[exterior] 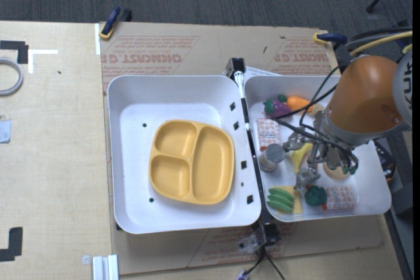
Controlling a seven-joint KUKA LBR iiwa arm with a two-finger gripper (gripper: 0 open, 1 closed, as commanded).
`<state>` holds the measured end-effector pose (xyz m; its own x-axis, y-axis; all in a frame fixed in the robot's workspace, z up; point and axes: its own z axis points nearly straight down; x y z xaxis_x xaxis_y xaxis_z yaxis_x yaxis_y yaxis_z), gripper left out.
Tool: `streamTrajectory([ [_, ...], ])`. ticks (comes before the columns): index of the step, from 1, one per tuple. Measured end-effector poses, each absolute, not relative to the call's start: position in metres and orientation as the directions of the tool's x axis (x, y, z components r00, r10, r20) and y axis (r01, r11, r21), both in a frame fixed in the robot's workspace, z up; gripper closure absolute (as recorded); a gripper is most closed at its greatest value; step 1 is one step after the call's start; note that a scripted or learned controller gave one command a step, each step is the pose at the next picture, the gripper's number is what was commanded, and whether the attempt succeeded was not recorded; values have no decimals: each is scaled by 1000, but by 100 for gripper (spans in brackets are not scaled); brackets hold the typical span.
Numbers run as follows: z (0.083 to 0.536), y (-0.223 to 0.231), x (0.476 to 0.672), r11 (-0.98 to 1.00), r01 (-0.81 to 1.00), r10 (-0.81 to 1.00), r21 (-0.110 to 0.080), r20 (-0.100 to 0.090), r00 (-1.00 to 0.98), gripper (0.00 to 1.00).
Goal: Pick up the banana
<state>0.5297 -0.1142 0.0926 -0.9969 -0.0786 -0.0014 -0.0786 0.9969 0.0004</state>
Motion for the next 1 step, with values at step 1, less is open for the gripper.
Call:
streamTrajectory([
  [1,103,-114,531,997,-74,-74,0,-6,-997,100],
])
